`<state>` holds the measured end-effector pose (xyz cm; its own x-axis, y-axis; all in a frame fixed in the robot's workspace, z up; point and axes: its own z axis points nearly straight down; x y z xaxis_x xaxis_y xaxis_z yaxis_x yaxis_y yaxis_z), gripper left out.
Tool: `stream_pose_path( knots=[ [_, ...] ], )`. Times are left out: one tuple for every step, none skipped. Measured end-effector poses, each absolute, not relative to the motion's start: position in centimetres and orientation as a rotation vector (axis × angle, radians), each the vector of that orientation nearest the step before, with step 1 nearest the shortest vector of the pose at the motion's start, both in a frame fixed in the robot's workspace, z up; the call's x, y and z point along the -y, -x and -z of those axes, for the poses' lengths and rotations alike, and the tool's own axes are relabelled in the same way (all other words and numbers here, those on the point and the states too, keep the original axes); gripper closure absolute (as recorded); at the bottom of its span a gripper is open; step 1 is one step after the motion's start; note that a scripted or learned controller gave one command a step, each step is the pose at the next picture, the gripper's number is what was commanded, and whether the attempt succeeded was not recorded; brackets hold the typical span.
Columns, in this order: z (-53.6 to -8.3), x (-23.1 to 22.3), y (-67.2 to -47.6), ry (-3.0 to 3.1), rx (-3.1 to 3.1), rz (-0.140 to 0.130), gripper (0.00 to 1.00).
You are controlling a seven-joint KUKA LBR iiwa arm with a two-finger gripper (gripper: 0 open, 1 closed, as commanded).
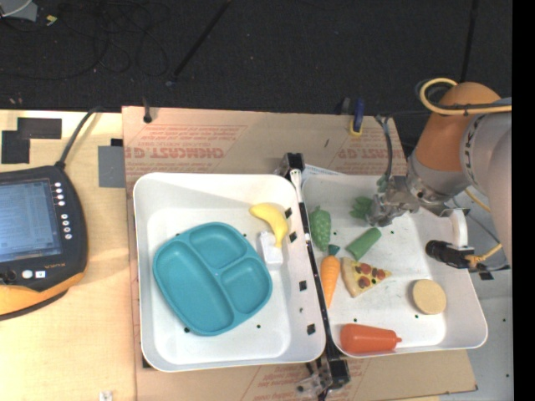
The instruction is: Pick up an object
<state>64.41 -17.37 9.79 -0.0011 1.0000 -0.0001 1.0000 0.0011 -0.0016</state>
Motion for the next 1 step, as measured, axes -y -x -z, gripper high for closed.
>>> stream_pose_path(
  knots=[
    [-9.76, 17.37, -64.40, 2.219, 2.222, -0.003, 0.00]
  ],
)
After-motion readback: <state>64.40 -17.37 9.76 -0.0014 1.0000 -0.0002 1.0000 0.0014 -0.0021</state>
